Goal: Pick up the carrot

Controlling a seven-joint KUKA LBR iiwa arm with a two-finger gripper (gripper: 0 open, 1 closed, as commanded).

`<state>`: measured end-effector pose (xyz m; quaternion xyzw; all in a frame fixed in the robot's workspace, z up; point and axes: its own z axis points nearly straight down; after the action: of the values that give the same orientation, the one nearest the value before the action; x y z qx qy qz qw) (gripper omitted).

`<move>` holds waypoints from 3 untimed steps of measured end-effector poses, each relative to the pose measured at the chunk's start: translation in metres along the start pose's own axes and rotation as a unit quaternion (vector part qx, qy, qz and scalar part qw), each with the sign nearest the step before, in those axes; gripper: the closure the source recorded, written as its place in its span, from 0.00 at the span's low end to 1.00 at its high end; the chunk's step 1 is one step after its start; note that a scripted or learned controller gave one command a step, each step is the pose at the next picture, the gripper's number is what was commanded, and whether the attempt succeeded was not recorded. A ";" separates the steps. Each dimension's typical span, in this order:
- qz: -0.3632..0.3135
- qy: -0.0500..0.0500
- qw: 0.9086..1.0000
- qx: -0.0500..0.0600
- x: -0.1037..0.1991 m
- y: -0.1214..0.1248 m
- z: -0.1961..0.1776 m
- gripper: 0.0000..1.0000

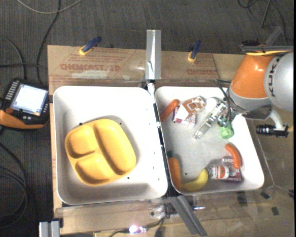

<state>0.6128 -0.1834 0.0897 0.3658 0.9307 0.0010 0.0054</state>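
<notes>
You're at the approach: the gripper (201,131) hangs over the right bin (256,181), nothing between its narrowly parted fingers. The carrot (175,172) (beside the banana (197,180)) lies well apart, so travel toward the front-left corner next.

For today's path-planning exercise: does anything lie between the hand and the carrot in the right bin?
Nothing visible blocks the way. The hand hangs over bare bin floor, the carrot lies by the lower left wall, and the banana touches its far side.

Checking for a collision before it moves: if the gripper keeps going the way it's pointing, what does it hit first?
The gripper points down-left across the right bin. Bare bin floor looks likeliest first; the carrot lies farther along, though depth is unclear.
</notes>
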 end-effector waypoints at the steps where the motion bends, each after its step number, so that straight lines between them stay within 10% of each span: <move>1: -0.054 0.001 0.999 -0.004 0.024 -0.067 -0.002 0.00; 2: -0.054 0.001 0.999 -0.004 0.024 -0.067 -0.002 0.00; 3: -0.053 -0.005 0.999 -0.006 0.021 -0.066 -0.011 1.00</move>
<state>0.5527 -0.2171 0.1005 0.3161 0.9486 0.0044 0.0123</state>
